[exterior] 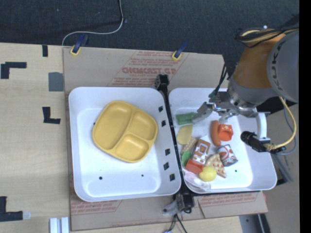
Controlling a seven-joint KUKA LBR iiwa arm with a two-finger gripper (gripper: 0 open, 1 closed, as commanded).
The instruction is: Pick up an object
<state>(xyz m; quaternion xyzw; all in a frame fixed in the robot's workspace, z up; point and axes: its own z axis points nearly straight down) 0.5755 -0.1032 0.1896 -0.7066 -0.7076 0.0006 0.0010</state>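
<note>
Two shallow white plastic bins sit side by side on a flat sheet of printed cardboard (146, 64) laid over the pale wooden counter (29, 144). The left bin (82, 178) carries a glossy yellow tray (125, 130), rounded at the corners and moulded into three compartments. Reaching in from the right, the grey metal arm (265, 67), banded in orange, hangs over the far part of the right bin (260, 176). Its claw (216, 109) hovers above the bin's contents with fingers spread and nothing between them. Below it lies a loose heap of small toy food: a flat green piece (184, 118) just beside the claw, an orange carrot shape (215, 132), a pale oval (184, 134), a red-and-white printed packet (200, 152), a small can (227, 155) and a round yellow lemon (208, 174), most of them touching.
</note>
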